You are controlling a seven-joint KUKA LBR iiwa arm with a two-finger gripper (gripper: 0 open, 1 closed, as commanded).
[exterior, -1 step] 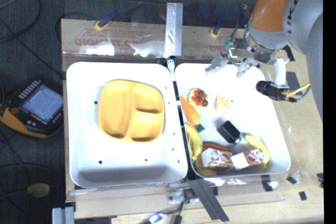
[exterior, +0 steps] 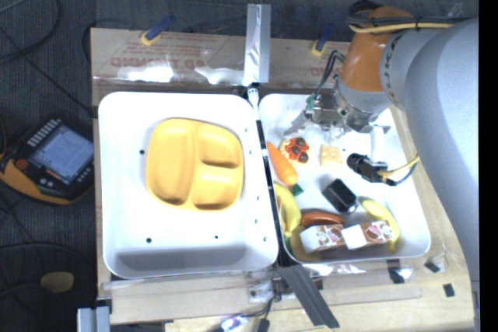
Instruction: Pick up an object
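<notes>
**Desk:** What do I caption from your feed?

**Operator:** From my remote station I see the arm reaching in from the right, its orange band above the wrist, over the far end of the right bin. The pincer hangs low at that bin's far left corner. Whether it is spread or pressed together, I cannot tell from this angle, and I see nothing between its tips.

**Desk:** And the things to be picked?

**Operator:** They all lie in the right bin. An orange carrot lies along the left wall, and just beside it sits a small red and black toy. A pale yellow block rests nearer the middle, close under the pincer. A black block lies in the middle of the bin. Along the near wall I see a yellow banana, a red sausage, a printed box and a second yellow piece, crowded together and touching.

**Desk:** The other bin?

**Operator:** The left bin holds a yellow divided tray, lying flat near its centre. A black camera unit with a yellow cable hangs from the arm over the right bin.

**Desk:** Anything around the table?

**Operator:** The table carries both bins side by side. On the floor to the left lies an orange-edged handheld controller.
</notes>
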